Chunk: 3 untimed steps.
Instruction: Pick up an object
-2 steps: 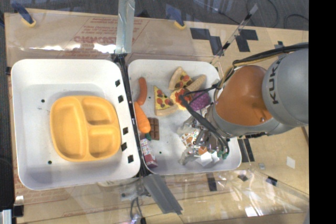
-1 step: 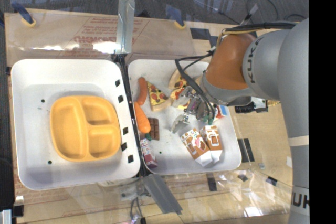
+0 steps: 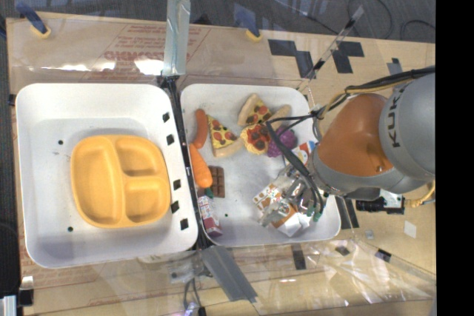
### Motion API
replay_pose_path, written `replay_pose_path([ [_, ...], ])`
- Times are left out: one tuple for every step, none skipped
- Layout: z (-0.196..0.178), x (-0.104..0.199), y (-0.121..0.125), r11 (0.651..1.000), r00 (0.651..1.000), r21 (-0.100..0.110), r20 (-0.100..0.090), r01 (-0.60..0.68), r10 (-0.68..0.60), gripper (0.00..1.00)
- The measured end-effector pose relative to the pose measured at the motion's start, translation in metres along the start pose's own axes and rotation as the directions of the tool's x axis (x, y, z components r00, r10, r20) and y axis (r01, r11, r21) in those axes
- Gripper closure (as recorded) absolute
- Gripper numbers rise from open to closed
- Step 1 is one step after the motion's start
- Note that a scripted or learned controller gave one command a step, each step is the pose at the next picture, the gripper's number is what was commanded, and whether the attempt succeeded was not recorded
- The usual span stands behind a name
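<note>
The right bin [image 3: 244, 233] holds several toy foods: a sausage [image 3: 200, 126], two pizza slices [image 3: 220, 135] [image 3: 255, 115], a carrot [image 3: 201, 168], a brown chocolate bar [image 3: 217, 181], a small can [image 3: 209, 216], purple grapes [image 3: 282, 142] and a crumpled snack packet [image 3: 272, 205]. My gripper [image 3: 296, 195] hangs low over the bin's right front part, right at the packet. The orange wrist band [image 3: 355, 140] and grey arm cover the bin's right wall.
The left bin [image 3: 37, 233] holds a yellow divided plate [image 3: 118, 180]. A black strip with clips [image 3: 181, 166] runs between the two bins. Cables [image 3: 296, 118] trail from the arm across the pizza and grapes. Taped plastic sheet surrounds the bins.
</note>
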State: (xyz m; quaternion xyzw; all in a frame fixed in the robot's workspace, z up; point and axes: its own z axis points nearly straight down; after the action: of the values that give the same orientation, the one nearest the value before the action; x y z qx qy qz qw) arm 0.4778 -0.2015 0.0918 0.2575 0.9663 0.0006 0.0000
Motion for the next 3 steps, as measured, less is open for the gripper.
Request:
replay_pose_path([
  [0.002,-0.079,0.09,0.982,0.982,0.002,-0.004,-0.187,0.187,0.0],
  [0.002,-0.028,0.068,0.998,0.998,0.002,-0.006,0.062,-0.062,0.0],
  [-0.011,-0.093,0.113,0.982,0.982,0.003,-0.002,-0.188,0.188,0.0],
])
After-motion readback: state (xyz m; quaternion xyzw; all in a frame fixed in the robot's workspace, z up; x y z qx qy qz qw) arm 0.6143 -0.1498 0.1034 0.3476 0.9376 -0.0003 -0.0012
